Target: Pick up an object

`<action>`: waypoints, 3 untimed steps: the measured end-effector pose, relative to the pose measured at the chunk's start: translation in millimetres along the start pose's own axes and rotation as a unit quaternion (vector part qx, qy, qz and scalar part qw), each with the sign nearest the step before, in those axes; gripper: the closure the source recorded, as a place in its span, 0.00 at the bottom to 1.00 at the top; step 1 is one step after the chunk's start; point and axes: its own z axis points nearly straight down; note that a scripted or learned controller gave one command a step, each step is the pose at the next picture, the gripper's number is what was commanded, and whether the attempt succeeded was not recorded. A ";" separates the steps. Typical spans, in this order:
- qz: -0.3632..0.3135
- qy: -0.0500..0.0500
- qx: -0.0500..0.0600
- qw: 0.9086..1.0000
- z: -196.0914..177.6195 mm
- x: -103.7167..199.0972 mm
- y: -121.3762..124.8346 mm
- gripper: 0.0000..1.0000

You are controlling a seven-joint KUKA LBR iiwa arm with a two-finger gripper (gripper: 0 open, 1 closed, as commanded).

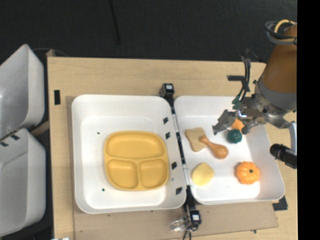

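My gripper [235, 126] hangs over the back of the right bin [265, 191], open, with its fingers spread to either side. A small dark green ball [234, 136] lies just below and in front of the fingertips, and a small orange piece [238, 125] shows between them; whether it touches them I cannot tell. Further left in the bin a tan wooden spatula-like piece [196, 136] lies against a brown drumstick shape [215, 149]. Near the front wall rest a pale yellow lemon-like lump [202, 174] and an orange pumpkin [247, 173].
The left bin [82, 134] holds a yellow divided plate [136, 160]. A ridge with black clips [176, 134] separates the two bins. The arm's grey and orange body [280, 79] rises at the right. White blocks [17, 89] stand off the bench's left side.
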 end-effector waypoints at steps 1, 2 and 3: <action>-0.002 -0.001 -0.006 1.000 -5.7 0.2 1.6 0.00; 0.000 0.000 -0.003 1.000 56.1 5.0 2.5 0.00; 0.000 -0.001 -0.002 1.000 119.0 -0.2 2.4 0.00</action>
